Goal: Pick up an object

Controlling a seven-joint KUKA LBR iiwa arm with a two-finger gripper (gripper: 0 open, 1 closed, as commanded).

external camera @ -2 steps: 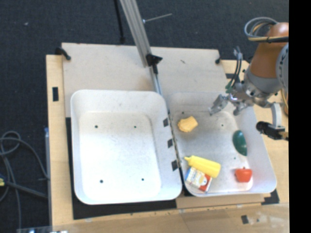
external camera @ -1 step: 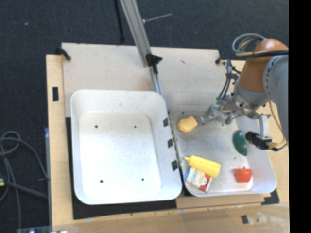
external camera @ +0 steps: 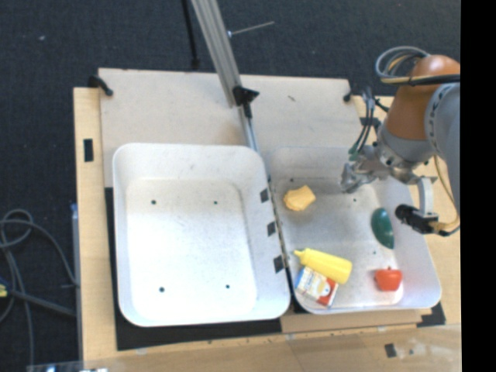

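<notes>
We take the right bin (external camera: 431, 285) as our landmark; it carries every candidate object, with the left bin (external camera: 194, 231) touching it on its inner side.

Nearest the camera, along the right bin's front wall: a yellow mustard bottle (external camera: 325, 263) lies on its side, its lower end overlapping a small red-and-white packet (external camera: 315, 287). Toward the bin's front outer corner sits a small red object (external camera: 388, 279), apart from both.

Mid-bin, near the outer wall, a dark green object (external camera: 382, 226) lies alone. Toward the inner wall, a pale yellow lump (external camera: 299, 198) rests by itself.

Farthest back, the gripper (external camera: 353, 178) hangs over the bin's rear floor, between the lump and the green object, touching neither. We see nothing between its fingers; from this angle we cannot tell how wide it stands.

Judgement: approach stage, nothing grasped yet. For a clean pick we favour an isolated target, the lump or the green object, both near the gripper. We advise centring over the chosen piece before descending, straddling its narrow axis, and avoiding the bottle-packet pair, where contact would likely shove both.

The worktop (external camera: 186, 107) behind the bins carries a slanted metal post (external camera: 221, 41).
</notes>
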